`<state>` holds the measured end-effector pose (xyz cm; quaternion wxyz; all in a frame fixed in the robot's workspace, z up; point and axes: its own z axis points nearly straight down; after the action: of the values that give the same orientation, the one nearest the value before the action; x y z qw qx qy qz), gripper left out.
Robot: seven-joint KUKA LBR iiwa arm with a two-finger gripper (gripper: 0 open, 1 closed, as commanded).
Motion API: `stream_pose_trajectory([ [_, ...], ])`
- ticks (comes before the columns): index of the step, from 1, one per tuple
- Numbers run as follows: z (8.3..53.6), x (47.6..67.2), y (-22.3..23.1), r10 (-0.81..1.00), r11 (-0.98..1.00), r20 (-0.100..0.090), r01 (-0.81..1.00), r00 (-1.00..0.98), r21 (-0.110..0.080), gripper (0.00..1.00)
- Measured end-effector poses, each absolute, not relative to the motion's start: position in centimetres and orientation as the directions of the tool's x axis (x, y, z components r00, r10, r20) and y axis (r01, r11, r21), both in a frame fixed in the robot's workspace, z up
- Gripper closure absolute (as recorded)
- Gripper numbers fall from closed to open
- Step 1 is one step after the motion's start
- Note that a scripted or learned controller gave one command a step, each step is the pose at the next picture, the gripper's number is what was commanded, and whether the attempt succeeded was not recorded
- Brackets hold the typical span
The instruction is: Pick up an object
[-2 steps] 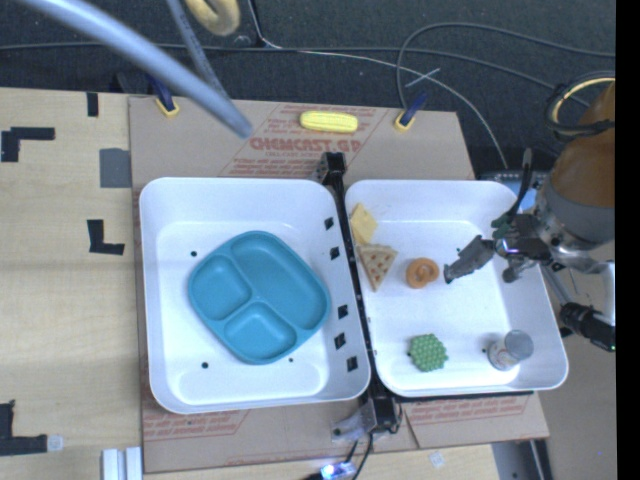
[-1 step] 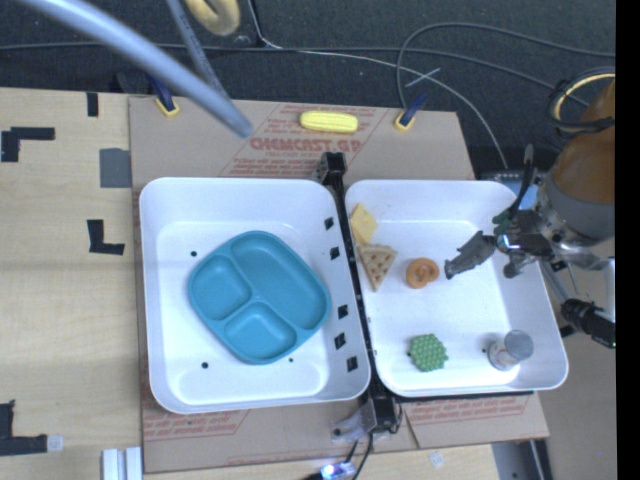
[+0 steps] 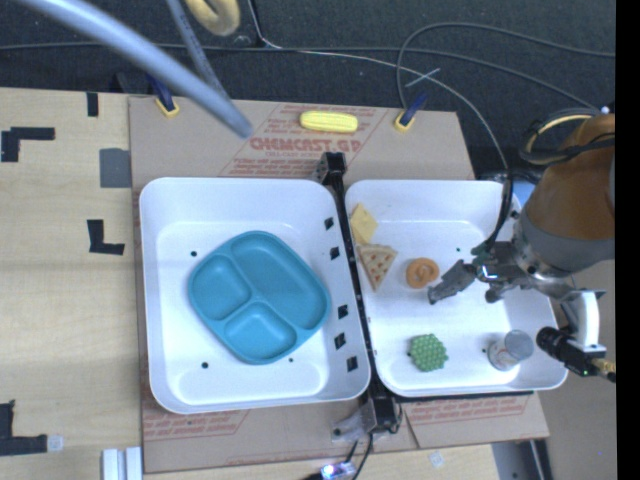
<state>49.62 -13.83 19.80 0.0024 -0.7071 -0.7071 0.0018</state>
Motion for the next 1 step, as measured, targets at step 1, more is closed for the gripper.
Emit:
stream_pose_trajectory([
  [1, 14.04, 49.91, -14.65, 1.000, 0.000, 0.001, 1.000, 0.000, -0.007, 0.00],
])
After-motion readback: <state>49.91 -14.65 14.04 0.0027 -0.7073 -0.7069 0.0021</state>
